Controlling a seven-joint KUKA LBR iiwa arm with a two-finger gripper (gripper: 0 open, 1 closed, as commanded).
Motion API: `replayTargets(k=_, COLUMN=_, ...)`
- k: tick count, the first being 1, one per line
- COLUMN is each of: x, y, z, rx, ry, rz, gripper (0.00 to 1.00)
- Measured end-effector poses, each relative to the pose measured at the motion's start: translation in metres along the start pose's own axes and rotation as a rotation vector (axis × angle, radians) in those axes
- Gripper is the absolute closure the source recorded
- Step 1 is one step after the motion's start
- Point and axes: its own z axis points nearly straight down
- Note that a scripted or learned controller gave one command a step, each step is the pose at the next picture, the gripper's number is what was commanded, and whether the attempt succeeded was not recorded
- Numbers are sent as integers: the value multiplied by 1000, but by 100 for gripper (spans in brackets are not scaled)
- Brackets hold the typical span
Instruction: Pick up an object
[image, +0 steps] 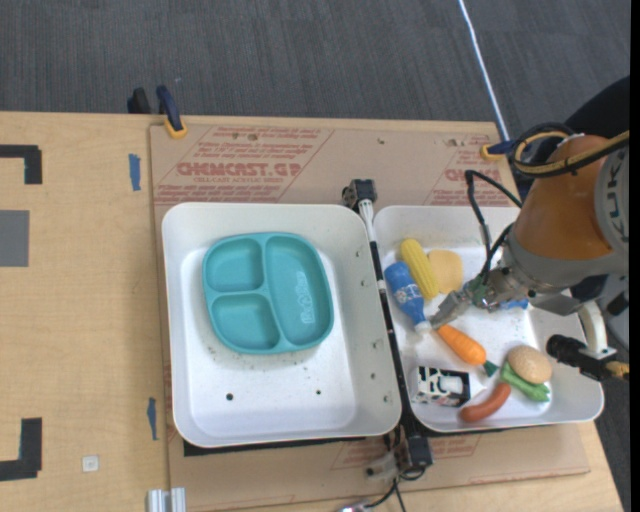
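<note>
Carrot | beside fingers | fingers' state unclear, wrist partly hides them

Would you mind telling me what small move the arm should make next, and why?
Probably lower the hand a little onto the carrot. The hand hovers in the right bin just above the carrot's upper end, beside the blue bottle, with nothing seen between its fingers.

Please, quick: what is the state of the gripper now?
Gripper: low in the right bin, above the toy carrot; open or closed cannot be told.
</note>
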Motion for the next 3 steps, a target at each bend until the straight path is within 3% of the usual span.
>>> replayTargets(k=1, x=18, y=-62, z=48, rx=-3, ry=-2, rz=-80, gripper=0)
replayTargets(k=2, x=17, y=-61, z=37, rx=-10, ry=-7, rz=-80, gripper=100)
replayTargets(k=3, x=22, y=-59, z=47, rx=-7, ry=-8, rz=-489, gripper=100)
